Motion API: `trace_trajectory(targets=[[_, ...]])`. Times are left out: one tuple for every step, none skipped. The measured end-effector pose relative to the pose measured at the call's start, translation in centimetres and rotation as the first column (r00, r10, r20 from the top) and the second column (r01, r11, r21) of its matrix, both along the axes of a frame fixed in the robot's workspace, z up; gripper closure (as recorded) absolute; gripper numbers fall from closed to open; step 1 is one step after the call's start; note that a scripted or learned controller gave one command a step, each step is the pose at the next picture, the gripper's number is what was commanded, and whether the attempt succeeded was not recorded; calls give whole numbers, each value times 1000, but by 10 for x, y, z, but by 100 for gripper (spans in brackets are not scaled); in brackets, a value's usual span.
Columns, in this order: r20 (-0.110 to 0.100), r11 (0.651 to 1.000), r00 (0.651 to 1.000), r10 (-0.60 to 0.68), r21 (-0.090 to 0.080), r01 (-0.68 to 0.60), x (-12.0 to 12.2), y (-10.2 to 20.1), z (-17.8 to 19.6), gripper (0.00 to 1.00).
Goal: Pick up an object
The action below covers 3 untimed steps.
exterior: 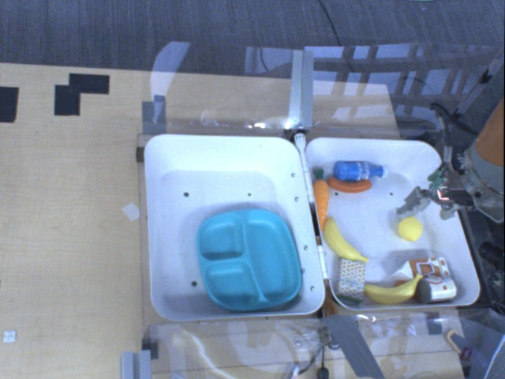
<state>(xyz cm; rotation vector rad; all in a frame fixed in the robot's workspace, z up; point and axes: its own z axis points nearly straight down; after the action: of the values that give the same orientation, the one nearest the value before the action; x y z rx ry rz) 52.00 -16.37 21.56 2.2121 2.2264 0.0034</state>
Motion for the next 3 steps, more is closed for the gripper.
trace_trajectory(targets=[[8,970,970,243,-5,-243,28,-32,-126,0],[15,969,969,246,-8,-246,31,-31,-114,100],[4,992,992,128,-2,-128,22,2,13,100]])
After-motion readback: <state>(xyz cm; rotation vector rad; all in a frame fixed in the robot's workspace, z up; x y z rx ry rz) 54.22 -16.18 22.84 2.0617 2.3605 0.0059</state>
